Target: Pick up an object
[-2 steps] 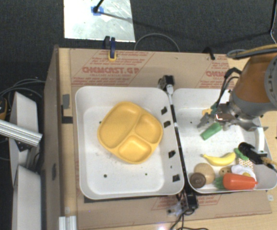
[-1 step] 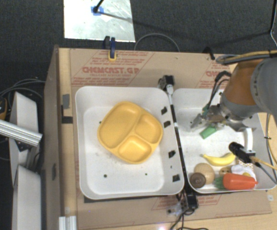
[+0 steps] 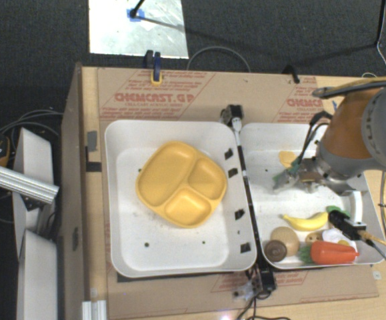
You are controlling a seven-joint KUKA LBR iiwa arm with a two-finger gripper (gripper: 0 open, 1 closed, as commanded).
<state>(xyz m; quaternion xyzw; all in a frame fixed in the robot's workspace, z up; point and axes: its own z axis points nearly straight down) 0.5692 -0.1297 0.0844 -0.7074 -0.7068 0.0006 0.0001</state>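
Note:
In the right bin (image 3: 266, 145), my gripper (image 3: 287, 178) hangs low over the middle of the floor, on the grey arm with the orange band (image 3: 353, 135) reaching in from the right. Just behind it a small yellow piece (image 3: 286, 157) lies on the bin floor. A yellow banana (image 3: 306, 221) lies in front of the gripper. Along the front wall sit a tan round fruit (image 3: 284, 235), a dark brown round thing (image 3: 275, 249), a green piece (image 3: 305, 252) and a red-orange vegetable (image 3: 333, 253). I see nothing held in the gripper.
The left bin (image 3: 133, 245) holds a yellow divided plate (image 3: 181, 183). A black-clipped divider (image 3: 241, 179) separates the bins. Cardboard (image 3: 179, 95) lies under both bins, with a blue and yellow clamp (image 3: 155, 65) at its back edge.

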